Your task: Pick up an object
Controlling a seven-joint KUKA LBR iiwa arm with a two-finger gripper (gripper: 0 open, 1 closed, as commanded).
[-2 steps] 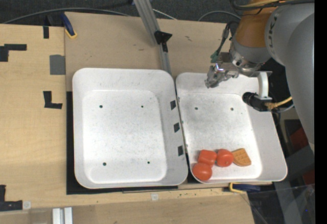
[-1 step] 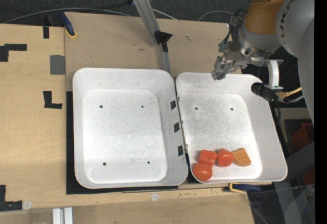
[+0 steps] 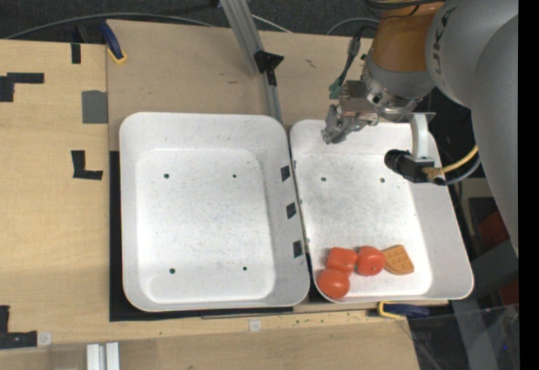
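I am hovering my claw at the right bin's far edge; finger state unreadable. Three red tomato-like pieces and an orange wedge are clustering along its near edge. I am judging a full-length traverse necessary, targeting the outermost wedge.

A big white bin is seen on the left of the wooden surface. A grey metal bar is leaned across the far side. Black tape marks are stuck at the left.
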